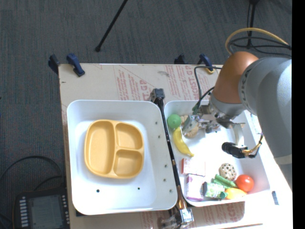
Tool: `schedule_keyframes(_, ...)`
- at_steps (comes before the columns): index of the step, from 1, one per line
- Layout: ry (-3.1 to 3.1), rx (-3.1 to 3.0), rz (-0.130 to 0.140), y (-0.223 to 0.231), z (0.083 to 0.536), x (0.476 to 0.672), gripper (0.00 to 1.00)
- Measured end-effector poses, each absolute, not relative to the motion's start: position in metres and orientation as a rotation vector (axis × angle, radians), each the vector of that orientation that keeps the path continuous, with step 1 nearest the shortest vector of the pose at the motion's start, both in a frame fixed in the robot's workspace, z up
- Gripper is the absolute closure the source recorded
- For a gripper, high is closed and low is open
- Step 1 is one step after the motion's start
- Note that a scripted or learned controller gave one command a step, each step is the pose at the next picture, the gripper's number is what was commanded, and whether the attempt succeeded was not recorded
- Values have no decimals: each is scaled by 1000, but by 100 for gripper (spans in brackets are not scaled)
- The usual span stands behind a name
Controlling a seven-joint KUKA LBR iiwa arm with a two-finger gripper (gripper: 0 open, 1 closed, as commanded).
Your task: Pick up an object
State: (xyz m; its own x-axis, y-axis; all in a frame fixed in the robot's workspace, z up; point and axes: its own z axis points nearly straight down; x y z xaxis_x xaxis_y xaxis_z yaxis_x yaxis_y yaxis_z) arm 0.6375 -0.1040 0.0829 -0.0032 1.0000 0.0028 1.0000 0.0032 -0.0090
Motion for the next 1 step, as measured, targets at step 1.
schedule_keyframes(1,-2216,-2209,12,-105,89,637,100)
